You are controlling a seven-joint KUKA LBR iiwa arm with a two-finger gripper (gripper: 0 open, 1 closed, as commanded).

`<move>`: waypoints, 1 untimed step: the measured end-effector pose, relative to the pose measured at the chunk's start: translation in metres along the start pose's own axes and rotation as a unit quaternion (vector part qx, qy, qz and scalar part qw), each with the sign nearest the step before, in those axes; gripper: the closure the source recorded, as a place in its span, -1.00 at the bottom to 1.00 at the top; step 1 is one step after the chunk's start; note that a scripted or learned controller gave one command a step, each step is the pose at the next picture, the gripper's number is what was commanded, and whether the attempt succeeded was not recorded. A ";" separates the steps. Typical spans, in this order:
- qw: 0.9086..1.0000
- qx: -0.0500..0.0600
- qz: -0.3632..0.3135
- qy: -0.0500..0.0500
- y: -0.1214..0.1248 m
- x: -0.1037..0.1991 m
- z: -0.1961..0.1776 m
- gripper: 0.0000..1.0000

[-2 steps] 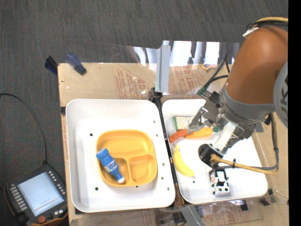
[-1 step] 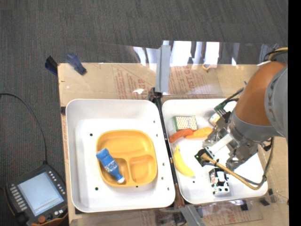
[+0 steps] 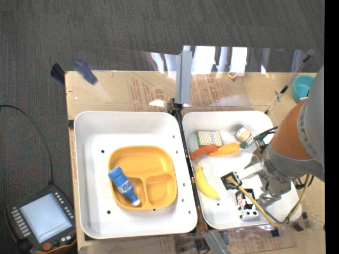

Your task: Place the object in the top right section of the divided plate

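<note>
A yellow divided plate (image 3: 142,152) lies in the left bin (image 3: 90,136). A blue tube (image 3: 123,185) rests slanted in the plate's lower left section, its cap towards the front. My gripper (image 3: 250,207) hangs low over the front right part of the right bin (image 3: 212,216), far from the plate. A small black-and-white patterned thing (image 3: 244,211) lies right at the gripper's tip. Whether the gripper has hold of it cannot be made out.
The right bin also holds a banana (image 3: 205,183), a carrot (image 3: 217,151), a green-and-white box (image 3: 209,137) and a small jar (image 3: 243,135). A teal bowl (image 3: 303,86) stands off the bench's right, and a teach pendant (image 3: 39,218) lies at the lower left.
</note>
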State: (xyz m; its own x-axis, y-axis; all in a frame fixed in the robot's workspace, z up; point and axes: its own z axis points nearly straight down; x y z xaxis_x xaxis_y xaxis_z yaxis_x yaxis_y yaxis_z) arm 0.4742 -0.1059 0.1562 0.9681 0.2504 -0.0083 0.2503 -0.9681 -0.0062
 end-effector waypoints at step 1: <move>1.000 0.001 0.027 0.000 0.061 -0.016 0.071 -1.00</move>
State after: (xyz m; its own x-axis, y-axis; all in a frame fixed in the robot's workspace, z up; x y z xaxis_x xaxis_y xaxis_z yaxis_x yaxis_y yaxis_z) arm 0.4735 -0.1687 0.0844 0.9803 0.1975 -0.0077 0.1974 -0.9803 -0.0070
